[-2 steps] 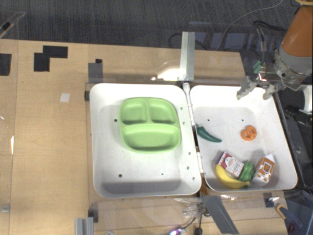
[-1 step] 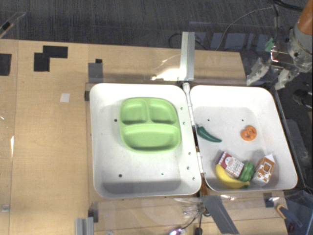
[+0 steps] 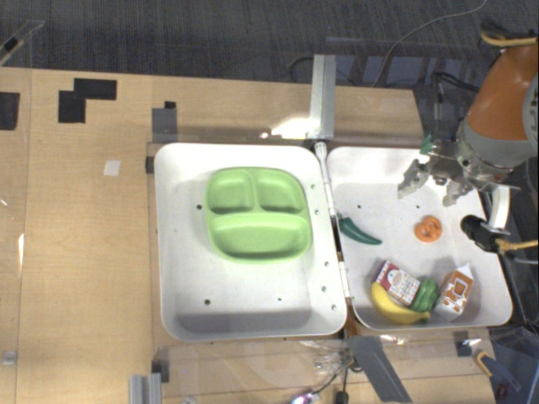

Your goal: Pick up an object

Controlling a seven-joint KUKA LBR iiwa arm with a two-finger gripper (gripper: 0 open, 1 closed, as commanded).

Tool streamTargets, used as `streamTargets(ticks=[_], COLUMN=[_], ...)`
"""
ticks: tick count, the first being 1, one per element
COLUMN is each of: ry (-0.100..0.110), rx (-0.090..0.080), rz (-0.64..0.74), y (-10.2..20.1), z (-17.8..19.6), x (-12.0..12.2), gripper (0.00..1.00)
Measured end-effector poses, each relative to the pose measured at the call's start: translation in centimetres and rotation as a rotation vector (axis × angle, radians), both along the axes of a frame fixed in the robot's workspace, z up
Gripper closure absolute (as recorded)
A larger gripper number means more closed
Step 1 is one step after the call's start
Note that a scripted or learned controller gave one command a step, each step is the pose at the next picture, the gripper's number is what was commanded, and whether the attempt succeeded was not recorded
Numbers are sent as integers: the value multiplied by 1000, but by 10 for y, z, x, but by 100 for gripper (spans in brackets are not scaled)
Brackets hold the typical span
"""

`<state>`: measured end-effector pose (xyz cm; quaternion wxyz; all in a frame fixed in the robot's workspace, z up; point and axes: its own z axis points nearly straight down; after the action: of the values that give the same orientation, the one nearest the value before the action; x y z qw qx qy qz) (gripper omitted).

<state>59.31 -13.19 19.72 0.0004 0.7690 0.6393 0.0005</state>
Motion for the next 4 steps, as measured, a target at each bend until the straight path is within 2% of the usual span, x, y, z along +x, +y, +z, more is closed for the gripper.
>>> streamTargets(ticks=[1, 2, 4], ry=[-3, -13, -19], rx=[0, -4, -10], rz=[384, 372, 377], y=[72, 31, 41], z=[-12, -106, -105], x=[-43, -101, -100], gripper=[0, 0, 0])
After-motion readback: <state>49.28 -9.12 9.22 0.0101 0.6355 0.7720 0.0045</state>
